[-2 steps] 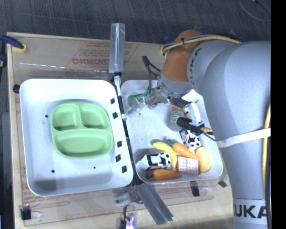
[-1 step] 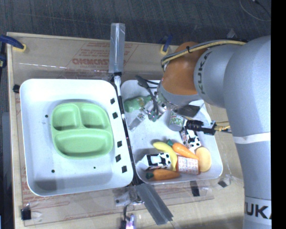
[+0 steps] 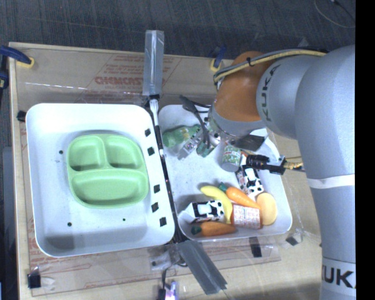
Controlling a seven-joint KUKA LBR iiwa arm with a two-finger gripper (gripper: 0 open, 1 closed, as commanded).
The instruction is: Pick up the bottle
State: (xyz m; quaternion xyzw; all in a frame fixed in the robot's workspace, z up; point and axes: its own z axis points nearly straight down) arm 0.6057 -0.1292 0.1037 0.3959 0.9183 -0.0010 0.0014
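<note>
Bottle [image 3: 178,136] lies on its side at the right bin's [image 3: 281,220] upper left, by the divider, jaws [image 3: 203,144] just beside it; their state I cannot tell. Best centre over its body before closing, clear of the can [image 3: 231,157].

Even, fairly bright overhead light covers the scene. The left white bin [image 3: 44,136] is close to overexposed, its walls washing out, with a soft grey shadow in its near left corner. Dull glare streaks cross the clear sheet on the desk [image 3: 81,74] at the far side. The grey arm [image 3: 312,105] carries a broad sheen. The picture is soft and grainy; small items in the right bin [image 3: 281,220] blur together.
</note>
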